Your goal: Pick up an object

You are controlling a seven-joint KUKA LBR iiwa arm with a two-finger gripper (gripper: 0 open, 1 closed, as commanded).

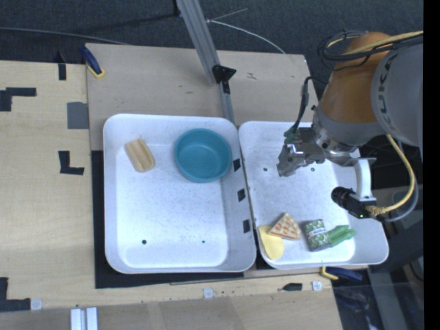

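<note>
Closest to the viewer, along the near edge of the right bin (313,184), lies a small cluster of things: a yellow piece (271,245) at the bin's near left corner, a tan wedge like a slice of pizza (286,226) touching it, and just to the right a green packet (315,234) with a green vegetable-like piece (339,236) beside it. Any of these could be picked up; none is lifted.

Above the middle of the same bin hangs the gripper (290,162), reaching in from the right on a grey arm (405,95) with an orange band (354,81). It sits well apart from the cluster, over bare white floor further back. Its dark fingers point down and to the left, and nothing can be seen between them; how wide they stand cannot be told from this angle.

The left bin (165,218) touches the right one along their shared side. It holds a blue bowl (202,155), upright, near its far right corner, and a tan block like a piece of bread (140,155) near its far left. Both bins rest on a wooden bench (41,205).
</note>
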